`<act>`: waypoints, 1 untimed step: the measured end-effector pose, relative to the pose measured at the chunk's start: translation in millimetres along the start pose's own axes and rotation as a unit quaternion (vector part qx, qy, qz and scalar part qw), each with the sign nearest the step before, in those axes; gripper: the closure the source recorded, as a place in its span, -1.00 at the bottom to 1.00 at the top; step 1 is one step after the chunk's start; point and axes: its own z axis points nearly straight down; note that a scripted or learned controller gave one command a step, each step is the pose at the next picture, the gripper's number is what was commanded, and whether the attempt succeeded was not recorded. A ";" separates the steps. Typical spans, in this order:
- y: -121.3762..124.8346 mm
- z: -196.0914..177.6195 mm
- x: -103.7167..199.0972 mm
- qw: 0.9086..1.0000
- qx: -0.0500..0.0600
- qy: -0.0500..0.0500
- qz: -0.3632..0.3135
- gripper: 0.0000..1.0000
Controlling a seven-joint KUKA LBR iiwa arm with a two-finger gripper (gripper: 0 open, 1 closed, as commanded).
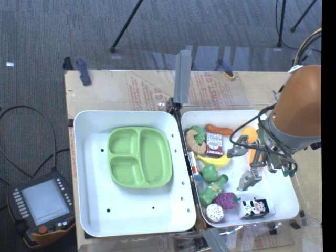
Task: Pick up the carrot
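Observation:
The carrot (pixel 251 137), a bright orange piece, lies in the right bin (pixel 286 201) near its far right side, partly covered by the arm's wrist. My gripper (pixel 242 166) hangs over the middle of that bin, just left of and nearer than the carrot. Its two grey fingers (pixel 236 151) are spread, so it is open, with only white bin floor between the tips. The carrot's lower end runs in behind the gripper's base, so I cannot tell whether they touch.
The right bin also holds a red-orange sausage-like piece (pixel 219 129), a banana (pixel 215 160), a red packet (pixel 213 144), a green bottle (pixel 211 192), grapes (pixel 227 199) and a small carton (pixel 254 207). A green divided plate (pixel 140 157) sits in the left bin (pixel 89 193).

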 end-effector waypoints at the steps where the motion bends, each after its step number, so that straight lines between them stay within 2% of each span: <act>1: -53.5 85.5 -36.3 1.000 -0.001 0.004 0.017 -1.00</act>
